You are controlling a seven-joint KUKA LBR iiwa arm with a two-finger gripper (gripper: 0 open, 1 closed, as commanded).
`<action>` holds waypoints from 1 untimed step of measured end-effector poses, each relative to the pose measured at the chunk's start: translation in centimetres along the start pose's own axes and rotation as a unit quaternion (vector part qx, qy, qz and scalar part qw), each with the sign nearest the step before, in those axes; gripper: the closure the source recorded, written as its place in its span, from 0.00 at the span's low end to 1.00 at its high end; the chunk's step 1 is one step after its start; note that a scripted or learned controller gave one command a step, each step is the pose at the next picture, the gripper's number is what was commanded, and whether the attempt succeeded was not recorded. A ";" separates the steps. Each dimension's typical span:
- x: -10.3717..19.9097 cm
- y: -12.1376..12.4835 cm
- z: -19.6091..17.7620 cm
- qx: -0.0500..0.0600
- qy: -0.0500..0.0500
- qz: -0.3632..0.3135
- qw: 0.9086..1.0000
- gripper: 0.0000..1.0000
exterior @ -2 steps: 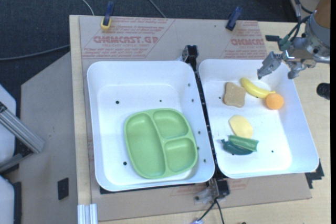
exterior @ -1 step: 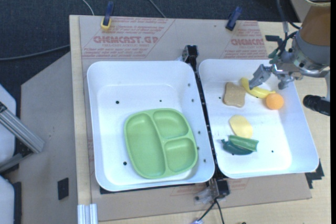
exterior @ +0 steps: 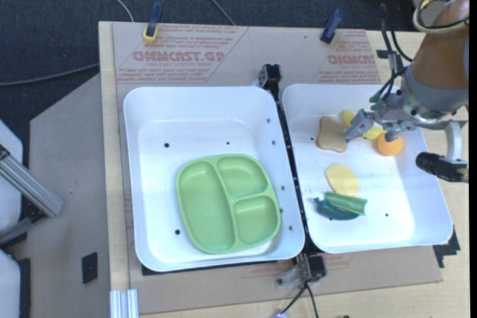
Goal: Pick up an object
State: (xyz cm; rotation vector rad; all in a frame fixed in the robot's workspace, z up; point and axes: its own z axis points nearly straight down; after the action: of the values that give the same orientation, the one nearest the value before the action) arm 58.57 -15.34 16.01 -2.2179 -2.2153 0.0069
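The desk [exterior: 119, 160] carried two white bins side by side. The left bin [exterior: 149, 123] held a green divided plate [exterior: 227, 202] lying flat toward its near side. The right bin [exterior: 425, 223] held the small things, and the arm [exterior: 440, 56] reached in over its far right corner.

Whether the fingers [exterior: 367, 124] were spread or closed I could not tell from where I stood; nothing showed plainly between them. They hung low over the far part of the right bin. Just to their left lay a tan cookie-shaped piece [exterior: 332, 135], touching or nearly so. A small yellow piece [exterior: 348, 117] sat at their far-left side, and an orange ball [exterior: 388, 145] lay just to their near right.

Nearer, well apart from them, lay a pale yellow chip-like piece [exterior: 342, 179], and nearer again a dark green pepper-like toy [exterior: 340, 206], its long axis running left to right. The tan piece looked the likeliest pick, a short shift left.
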 end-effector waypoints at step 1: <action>0.1 0.1 4.3 -0.001 0.000 0.000 1.000 0.00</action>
State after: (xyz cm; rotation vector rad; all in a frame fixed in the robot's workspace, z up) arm 58.66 -15.20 11.68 -2.2175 -2.2168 0.0052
